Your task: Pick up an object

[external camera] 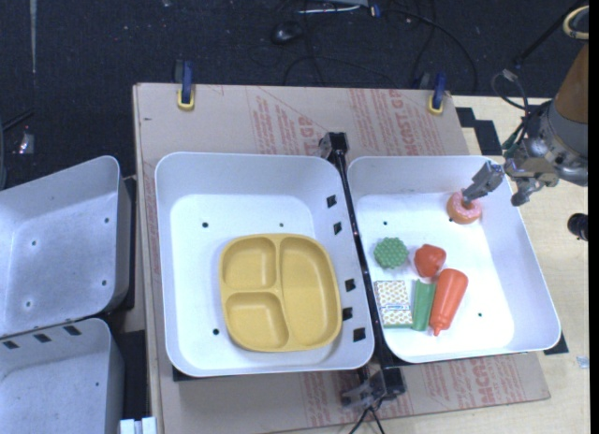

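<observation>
A desk (281,123) carries 2 white bins. The left bin (178,198) holds a yellow tray (279,292). In the right bin (524,264) the gripper (501,187) hangs with fingers spread apart, gripping nothing, 1 finger tip touching or just above a pink donut (464,207) at the far wall. Nearby lie a carrot (447,299) and tomato (430,260).

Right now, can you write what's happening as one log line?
gripper: open, over pink donut | right bin: toys untouched | nothing held

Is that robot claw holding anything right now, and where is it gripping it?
It cannot be told. The gripper sits at the small pink ring-shaped toy in the right white bin, one finger touching its top edge; no clear hold shows.
</observation>
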Robot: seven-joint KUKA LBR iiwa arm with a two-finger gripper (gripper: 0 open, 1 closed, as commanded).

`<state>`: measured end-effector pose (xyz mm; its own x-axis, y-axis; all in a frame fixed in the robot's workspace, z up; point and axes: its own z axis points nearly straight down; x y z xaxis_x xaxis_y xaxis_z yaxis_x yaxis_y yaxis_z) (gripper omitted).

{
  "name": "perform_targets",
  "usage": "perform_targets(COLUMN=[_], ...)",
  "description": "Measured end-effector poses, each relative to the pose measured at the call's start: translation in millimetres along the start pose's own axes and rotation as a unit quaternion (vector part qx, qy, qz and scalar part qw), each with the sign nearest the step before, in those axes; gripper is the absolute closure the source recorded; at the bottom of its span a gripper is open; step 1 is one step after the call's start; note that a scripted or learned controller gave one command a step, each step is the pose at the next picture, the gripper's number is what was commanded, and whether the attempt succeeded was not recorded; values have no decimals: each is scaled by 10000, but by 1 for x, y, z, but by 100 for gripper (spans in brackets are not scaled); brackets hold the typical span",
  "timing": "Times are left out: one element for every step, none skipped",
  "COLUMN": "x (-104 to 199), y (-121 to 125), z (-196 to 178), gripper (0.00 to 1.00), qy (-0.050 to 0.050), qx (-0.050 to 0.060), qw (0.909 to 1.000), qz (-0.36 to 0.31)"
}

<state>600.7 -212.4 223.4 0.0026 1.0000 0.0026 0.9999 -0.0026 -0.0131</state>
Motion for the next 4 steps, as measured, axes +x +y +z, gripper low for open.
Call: perform_targets(x=[1,3,1,1], y=[3,9,6,7], z=[-9,53,117,132], gripper=[0,0,0,0], qy=[-16,-11,-9,-14], qx=[-68,-46,-42,-58], qw=[10000,10000,10000,10000], qz=[-20,-22,-11,-13])
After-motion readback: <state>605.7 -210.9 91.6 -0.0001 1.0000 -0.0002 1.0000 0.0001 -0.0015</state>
